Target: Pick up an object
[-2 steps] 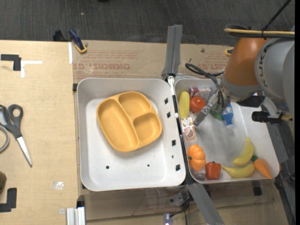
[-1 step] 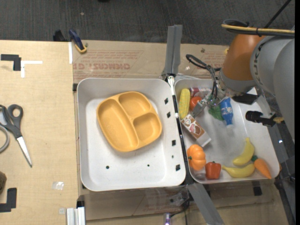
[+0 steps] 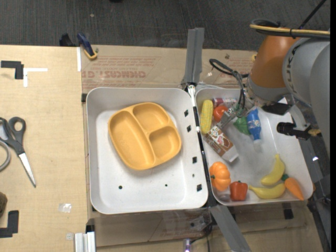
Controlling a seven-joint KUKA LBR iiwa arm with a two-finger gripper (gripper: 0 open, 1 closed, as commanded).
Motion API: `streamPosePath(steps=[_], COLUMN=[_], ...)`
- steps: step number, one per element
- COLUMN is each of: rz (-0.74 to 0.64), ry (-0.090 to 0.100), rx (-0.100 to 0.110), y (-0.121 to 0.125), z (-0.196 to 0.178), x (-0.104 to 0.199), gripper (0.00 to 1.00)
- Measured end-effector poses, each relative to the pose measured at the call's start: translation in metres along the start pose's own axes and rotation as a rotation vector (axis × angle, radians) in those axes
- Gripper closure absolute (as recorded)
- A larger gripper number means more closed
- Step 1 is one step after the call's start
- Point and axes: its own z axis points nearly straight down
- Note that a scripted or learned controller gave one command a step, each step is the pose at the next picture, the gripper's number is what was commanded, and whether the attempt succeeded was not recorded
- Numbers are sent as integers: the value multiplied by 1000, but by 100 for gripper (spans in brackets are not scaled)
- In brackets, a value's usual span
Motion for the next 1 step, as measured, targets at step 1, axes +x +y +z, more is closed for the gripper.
streamPosePath(steps=[1], rz=[48], ry=[7], rx=[2], y=[60], z=[-89], x=[49], gripper=[100])
